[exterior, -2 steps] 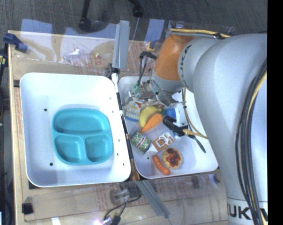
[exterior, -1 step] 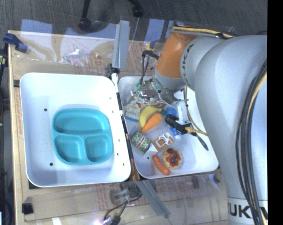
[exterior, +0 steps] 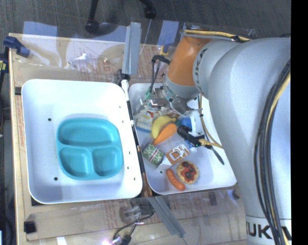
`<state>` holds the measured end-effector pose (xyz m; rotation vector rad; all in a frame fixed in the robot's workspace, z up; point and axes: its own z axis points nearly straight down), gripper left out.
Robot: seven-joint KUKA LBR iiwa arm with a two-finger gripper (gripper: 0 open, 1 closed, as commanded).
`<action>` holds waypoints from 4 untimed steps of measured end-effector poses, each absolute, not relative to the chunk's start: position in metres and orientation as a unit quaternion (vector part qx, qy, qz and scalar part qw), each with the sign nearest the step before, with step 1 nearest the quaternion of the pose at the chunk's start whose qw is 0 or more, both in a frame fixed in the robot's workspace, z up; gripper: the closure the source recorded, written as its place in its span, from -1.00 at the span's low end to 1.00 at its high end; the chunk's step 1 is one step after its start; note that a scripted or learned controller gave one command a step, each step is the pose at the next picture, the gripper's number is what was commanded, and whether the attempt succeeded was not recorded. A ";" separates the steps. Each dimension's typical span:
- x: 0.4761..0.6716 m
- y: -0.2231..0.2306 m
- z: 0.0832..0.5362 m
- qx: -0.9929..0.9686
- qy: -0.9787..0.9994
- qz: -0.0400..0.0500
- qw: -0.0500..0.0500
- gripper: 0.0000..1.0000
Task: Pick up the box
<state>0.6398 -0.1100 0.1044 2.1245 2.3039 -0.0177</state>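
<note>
The box is a small white carton with orange-red print, lying flat in the right bin just below the middle. My gripper hangs over that bin's far left corner, under the orange band of the arm. It is well above and to the left of the box and apart from it. Directly beneath the gripper lies a pale packet. The wrist covers much of the gripper.
Around the box lie a yellow fruit, a carrot, a green can, a blue item, a toy pizza and a sausage. The left bin holds a teal divided tray.
</note>
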 end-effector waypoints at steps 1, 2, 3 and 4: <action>0.629 -0.113 0.103 0.669 0.743 0.002 0.009 -1.00; 0.633 -0.126 0.093 0.669 0.743 -0.001 0.000 -1.00; 0.633 -0.125 0.102 0.668 0.744 -0.001 -0.001 1.00; 0.657 -0.101 0.214 0.680 0.733 0.000 0.000 1.00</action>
